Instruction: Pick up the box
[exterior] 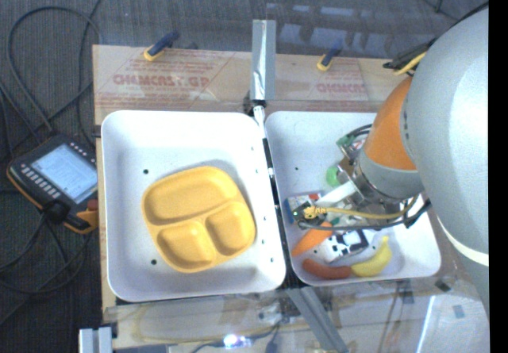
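In the camera view we see a yellow three-compartment plastic tray point(199, 219) lying mid-floor in the left white bin point(127, 137). Our grey arm's gripper point(349, 209) reaches into the right white bin point(298, 133), above clutter near its front edge: a small white-and-black box point(347, 242), a yellow banana point(373, 260), a red sausage-shaped toy point(327, 270). We cannot tell whether the jaws stand apart.

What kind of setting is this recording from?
Most likely a robotics lab bench: a teach pendant lies on the carpet beside it, clamps pin a board down, and the robot arm reaches into the right bin.
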